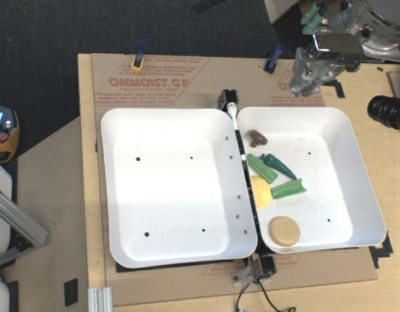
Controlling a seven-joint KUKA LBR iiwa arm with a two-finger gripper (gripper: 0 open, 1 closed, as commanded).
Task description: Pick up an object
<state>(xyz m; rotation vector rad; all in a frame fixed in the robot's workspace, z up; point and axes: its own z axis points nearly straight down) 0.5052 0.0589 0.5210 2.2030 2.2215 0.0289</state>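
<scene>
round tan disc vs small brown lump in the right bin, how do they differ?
The round tan disc is larger and paler; the small brown lump is darker and irregular. The disc lies near the right white bin's front edge, the lump near its back. Both lie near the divider side.

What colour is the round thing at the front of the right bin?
Tan, like a biscuit: the disc shows in the camera view.

5 objects [273, 186] clustered in right bin [346, 142], near divider beside left bin [122, 135]
</scene>
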